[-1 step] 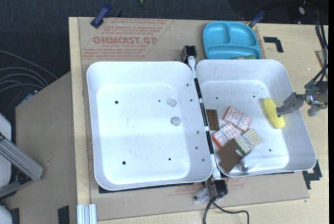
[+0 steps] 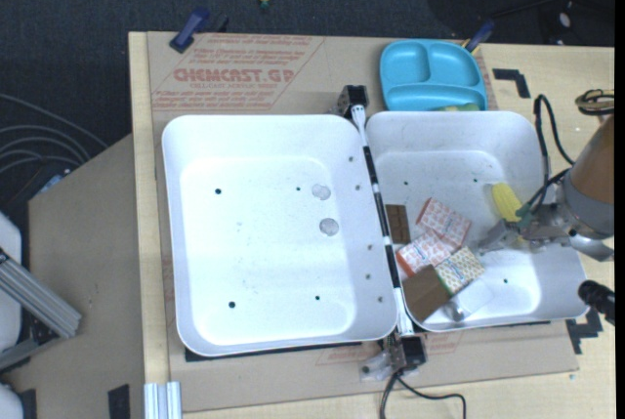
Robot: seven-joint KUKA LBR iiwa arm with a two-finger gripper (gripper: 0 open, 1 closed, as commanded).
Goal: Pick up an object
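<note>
Arm: grey, with an orange band (image 2: 593,165), reaching in from the right edge over the right bin
Gripper (image 2: 510,233): low over the right bin, just right of the patterned packets and just below the yellow object; its grey metal end points left toward the pile
Gripper opening: cannot tell; the tip is small and blurred, and nothing is clearly seen between its ends
Right bin (image 2: 430,129): shallow, white, holding all the loose objects, which are bunched in its middle and lower left
Yellow object (image 2: 506,201): small, bright yellow, oblong, lying tilted near the bin's right side, just above the gripper tip; whether it touches the gripper is unclear
Red-patterned packet (image 2: 442,223): flat square, white with red markings, lying tilted near the bin's centre
Second red packet (image 2: 418,255): similar print, just below and left of the first, partly overlapped
Pale checked packet (image 2: 459,268): light green-and-white pattern, lying beside the brown piece
Brown piece (image 2: 424,291): flat, cardboard-coloured, in the bin's lower left corner
Dark brown strip (image 2: 396,221): narrow, upright along the bin's left wall
Left bin (image 2: 195,134): white, with two small grey discs (image 2: 324,210) near its right side
Blue tray (image 2: 432,75): light blue, divided, on the bench behind the right bin
</note>
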